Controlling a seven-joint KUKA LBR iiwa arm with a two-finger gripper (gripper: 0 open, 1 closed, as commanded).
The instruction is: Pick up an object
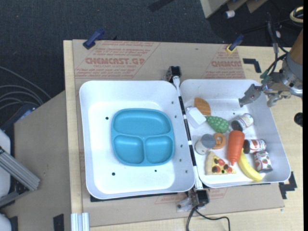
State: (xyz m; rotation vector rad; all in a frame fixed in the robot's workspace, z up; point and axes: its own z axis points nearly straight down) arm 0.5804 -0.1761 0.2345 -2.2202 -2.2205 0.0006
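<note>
Red lettering reading "CHEMCAST GP" is printed across the brown protective sheet that covers the bench, repeated in a second patch at the upper right where it reads less clearly. The two small cans in the right bin carry red and white labels, but their wording is too small to read.

The objects for picking all lie in the right bin: a toy carrot, orange with a green top, a yellow banana at the bin's near edge, a pizza slice, a green bumpy piece, a brown bread-like piece, a white block, a small pretzel beside a grey disc, and a small dark and white jar.

The left bin holds a blue three-compartment plate.

The gripper hangs over the upper right corner of the right bin, with nothing visibly between its fingers; how far it is open cannot be told.

Dark carpet surrounds the bench, with grey cables at the left and blue clamps on the far edge.
</note>
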